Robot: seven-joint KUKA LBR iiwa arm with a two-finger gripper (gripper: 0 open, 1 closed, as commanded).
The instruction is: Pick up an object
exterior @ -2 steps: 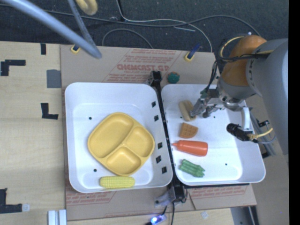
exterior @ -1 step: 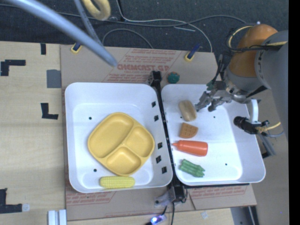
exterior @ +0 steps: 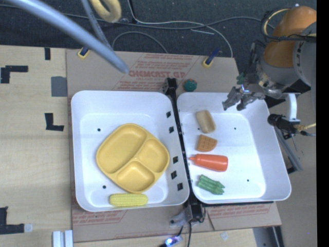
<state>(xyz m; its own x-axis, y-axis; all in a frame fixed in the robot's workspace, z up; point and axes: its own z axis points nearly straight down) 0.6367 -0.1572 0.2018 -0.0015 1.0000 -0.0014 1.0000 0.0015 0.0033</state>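
1. Pincer (exterior: 237, 99) first: hanging over the back right corner of the right bin (exterior: 275, 153), fingers look spread, nothing between them. No grip on anything.
2. Now left to right. Left bin (exterior: 82, 138): yellow divided plate (exterior: 132, 156) sits mid-bin, tilted on the diagonal.
3. Corn cob (exterior: 128, 200) lies just in front of the plate, along the near wall of the left bin. Well apart from the pincer, so an unlikely target w/o a long reach.
4. Over to the right bin, its left side: tan bread roll (exterior: 205, 121) at the back, orange-brown wedge (exterior: 206, 143) just in front of it.
5. Next down: carrot (exterior: 209, 161), lying across, then green bean pod (exterior: 211, 184) nearest the front edge. All four resting flat on the bin floor.
6. Small teal thing (exterior: 190, 85) on the table behind the bins, near the divider; can't tell what it is.
7. Progress, my read: pick not yet made. Approach stage at best. Nearest candidate is the bread roll, off to the pincer's left.
8. Left to do: line up over an item, drop, close, lift. Basically the whole job.
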